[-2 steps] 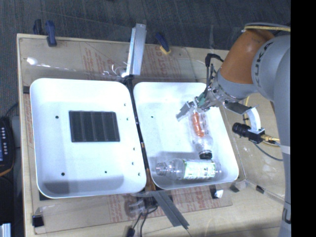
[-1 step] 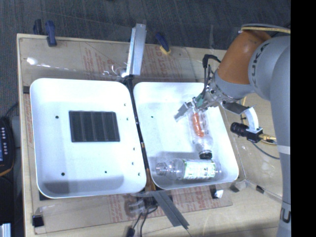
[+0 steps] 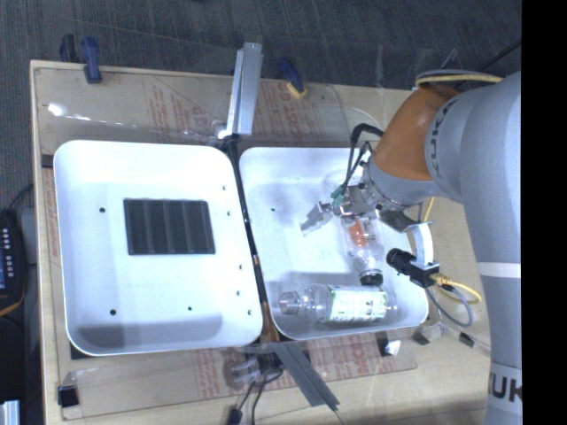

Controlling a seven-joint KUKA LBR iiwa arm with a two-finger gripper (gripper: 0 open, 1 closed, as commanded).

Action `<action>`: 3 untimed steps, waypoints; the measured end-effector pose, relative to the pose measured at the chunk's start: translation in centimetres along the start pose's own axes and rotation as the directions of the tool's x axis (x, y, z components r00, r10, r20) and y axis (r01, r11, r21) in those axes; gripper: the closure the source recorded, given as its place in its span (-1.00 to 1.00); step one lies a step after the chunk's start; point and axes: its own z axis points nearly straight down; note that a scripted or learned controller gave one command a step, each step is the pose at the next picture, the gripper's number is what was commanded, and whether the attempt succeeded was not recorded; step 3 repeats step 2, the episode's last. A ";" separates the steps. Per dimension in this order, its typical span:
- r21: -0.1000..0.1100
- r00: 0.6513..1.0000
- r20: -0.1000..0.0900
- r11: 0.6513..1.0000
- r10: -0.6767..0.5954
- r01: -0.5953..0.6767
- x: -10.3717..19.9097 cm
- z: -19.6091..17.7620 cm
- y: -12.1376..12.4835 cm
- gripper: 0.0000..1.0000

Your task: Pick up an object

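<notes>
- Dark grey carpet floor [image 3: 133, 7] surrounds a pale wooden bench [image 3: 354, 370]
- Blue clamps [image 3: 90, 58] grip the bench's far edge
- Even, soft light

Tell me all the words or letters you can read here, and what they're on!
"KU": big white letters on the grey arm, cut off at the edge.
Label on the lying bottle: too blurred to read.
Red print on the clear sheet over the bench: too faint to read.

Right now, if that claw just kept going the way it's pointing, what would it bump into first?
The gripper seems to point down-left into the right bin. Straight on, it would likely meet that bin's bare white floor first, though depth is hard to judge from above. The large bottle lies off that line, along the near wall.
</notes>
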 end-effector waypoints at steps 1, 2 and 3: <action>-0.005 1.000 0.002 1.000 0.004 -0.004 -0.9 -7.8 -0.7 -1.00; -0.004 0.999 0.002 0.999 -0.052 0.052 -1.1 -6.1 1.8 -1.00; -0.004 0.999 0.002 0.999 -0.052 0.052 -1.1 -6.1 1.8 -1.00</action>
